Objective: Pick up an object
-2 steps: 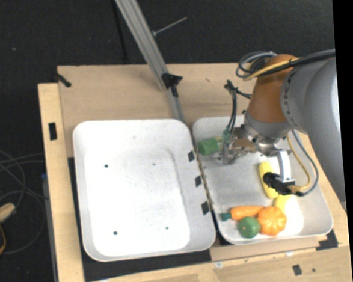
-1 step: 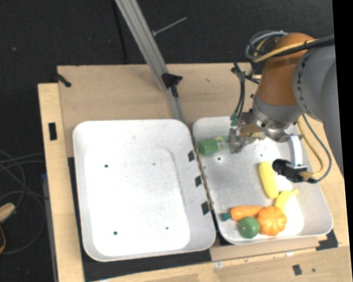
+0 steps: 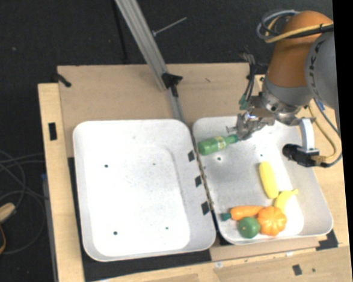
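A green bottle [image 3: 216, 144] lies on its side at the far left of the right bin [image 3: 239, 169], its neck pointing right. My gripper [image 3: 242, 128] hangs just right of the neck, at or touching its tip. Near the bin's front right lie a yellow oblong piece [image 3: 267, 179], a smaller yellow piece [image 3: 286, 196], an orange carrot [image 3: 246, 211], an orange pumpkin-like piece [image 3: 272, 220] and a green round fruit [image 3: 249, 227], crowded together.
The left bin [image 3: 137, 188] sits beside the right one, with black clips [image 3: 198, 181] along the shared edge. A grey metal pole [image 3: 148, 43] slants in from the top to the bins' far junction. A black cable fitting [image 3: 298, 153] hangs off the arm over the right bin.
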Robot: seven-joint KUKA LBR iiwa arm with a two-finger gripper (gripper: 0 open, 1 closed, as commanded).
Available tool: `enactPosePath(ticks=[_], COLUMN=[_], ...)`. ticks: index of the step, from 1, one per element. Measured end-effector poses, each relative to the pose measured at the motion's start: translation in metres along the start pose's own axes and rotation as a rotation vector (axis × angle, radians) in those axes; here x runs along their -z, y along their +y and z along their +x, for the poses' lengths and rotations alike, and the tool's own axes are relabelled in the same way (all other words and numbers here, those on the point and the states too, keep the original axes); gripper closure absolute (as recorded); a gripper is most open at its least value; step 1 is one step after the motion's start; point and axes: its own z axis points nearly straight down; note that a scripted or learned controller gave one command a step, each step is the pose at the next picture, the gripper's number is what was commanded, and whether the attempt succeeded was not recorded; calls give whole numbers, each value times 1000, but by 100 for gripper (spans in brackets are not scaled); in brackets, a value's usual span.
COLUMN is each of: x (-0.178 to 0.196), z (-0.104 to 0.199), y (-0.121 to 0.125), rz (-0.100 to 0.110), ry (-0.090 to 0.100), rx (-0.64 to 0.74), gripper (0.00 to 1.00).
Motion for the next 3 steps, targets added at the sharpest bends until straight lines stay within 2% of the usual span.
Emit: enactPosePath(ticks=[1,3], x=[46,49], z=[0,96], y=[9,26], rz=[0,4], ry=[0,1], rx=[1,4], gripper=[100,100])
